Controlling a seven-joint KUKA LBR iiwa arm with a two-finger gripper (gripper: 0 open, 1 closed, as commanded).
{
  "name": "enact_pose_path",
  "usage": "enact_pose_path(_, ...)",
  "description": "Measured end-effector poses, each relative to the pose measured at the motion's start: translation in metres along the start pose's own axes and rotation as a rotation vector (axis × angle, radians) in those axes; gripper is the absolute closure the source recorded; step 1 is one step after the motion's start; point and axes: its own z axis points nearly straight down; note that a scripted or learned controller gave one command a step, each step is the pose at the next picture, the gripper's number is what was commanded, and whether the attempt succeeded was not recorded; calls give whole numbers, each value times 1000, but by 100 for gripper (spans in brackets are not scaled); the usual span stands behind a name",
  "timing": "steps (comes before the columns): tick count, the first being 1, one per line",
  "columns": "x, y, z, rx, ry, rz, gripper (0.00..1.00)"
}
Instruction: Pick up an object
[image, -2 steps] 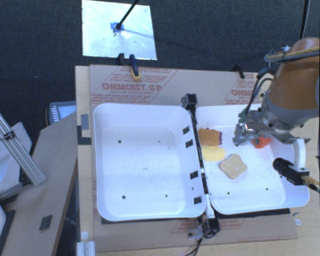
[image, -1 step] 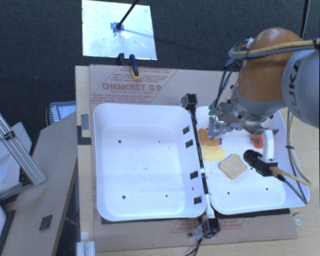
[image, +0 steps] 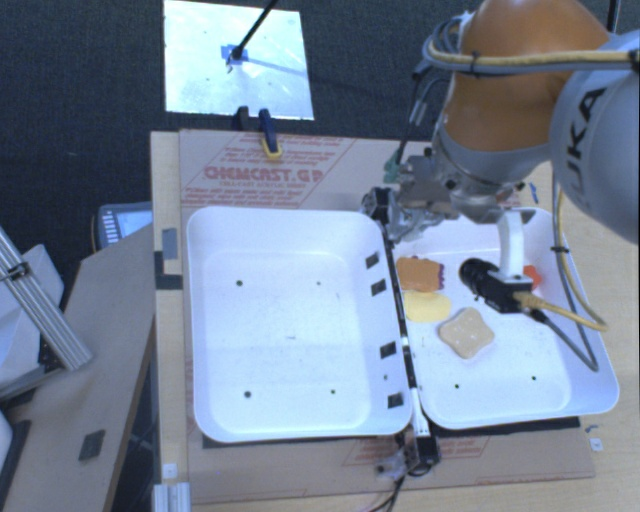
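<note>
**The food bits sit just on the near side of the fingers**

Closest to me in the right bin (image: 590, 405) is a tan piece (image: 466, 332), lying flat and shaped like a little slice of toast. Just behind it, closer to the wall between the two bins, is a yellow piece (image: 428, 307). It touches an orange piece (image: 420, 273) behind it, and I think the orange one may sit partly on top. A small red bit (image: 533, 273) lies apart from them, over on the view's right side.

Farther back are the fingers (image: 397, 228). They hang over the far end of the wall between the bins. I cannot tell if they are apart or together, and I see nothing in them.

So the things to pick all lie toward me from the fingers. The orange piece is the closest one, just in front of them and a bit to the view's right. I think a short move toward me and then down would reach it. It looks a bit wider across the view than front to back.

The left bin (image: 290, 300) has nothing to grab. Both bins rest on the desk (image: 170, 180).
</note>
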Motion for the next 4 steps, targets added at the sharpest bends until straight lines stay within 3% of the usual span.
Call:
enact_pose_path(1,56,-74,-13,10,0,0,100)
enact_pose_path(2,91,-69,-129,-5,3,2,100)
enact_pose_path(3,147,-19,-134,5,-1,2,100)
enact_pose_path(4,153,-43,-187,3,1,3,100)
